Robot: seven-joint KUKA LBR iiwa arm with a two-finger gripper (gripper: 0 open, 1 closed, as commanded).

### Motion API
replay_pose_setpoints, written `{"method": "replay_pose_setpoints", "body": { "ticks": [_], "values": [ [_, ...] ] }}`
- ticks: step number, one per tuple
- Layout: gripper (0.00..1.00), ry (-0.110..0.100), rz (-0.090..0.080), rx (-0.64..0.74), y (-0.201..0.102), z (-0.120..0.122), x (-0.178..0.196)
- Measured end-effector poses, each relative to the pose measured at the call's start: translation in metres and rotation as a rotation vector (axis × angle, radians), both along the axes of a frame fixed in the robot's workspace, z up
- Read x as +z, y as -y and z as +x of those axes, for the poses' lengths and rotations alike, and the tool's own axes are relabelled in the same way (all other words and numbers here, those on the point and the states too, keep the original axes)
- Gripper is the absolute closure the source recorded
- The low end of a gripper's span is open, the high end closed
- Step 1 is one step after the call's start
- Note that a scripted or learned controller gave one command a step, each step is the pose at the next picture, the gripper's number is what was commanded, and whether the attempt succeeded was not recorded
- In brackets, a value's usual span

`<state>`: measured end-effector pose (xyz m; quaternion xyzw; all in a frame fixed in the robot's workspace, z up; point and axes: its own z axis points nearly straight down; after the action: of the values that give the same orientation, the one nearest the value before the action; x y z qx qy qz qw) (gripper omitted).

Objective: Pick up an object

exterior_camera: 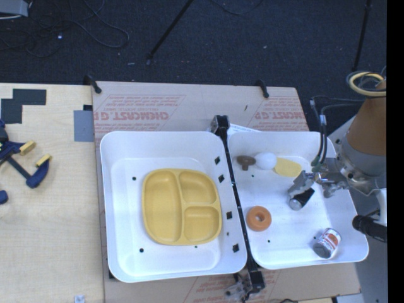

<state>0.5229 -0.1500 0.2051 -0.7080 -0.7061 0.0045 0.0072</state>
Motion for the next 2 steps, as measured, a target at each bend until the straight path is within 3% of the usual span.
{"method": "replay_pose_setpoints", "body": {
  "ticks": [1,2],
  "values": [
    [0.0,0.013,-0.002,0.002,0.0,0.003,0.007],
    [0.0,0.011,-0.002,0.003,0.005,0.006,-0.054]
  ]
}}
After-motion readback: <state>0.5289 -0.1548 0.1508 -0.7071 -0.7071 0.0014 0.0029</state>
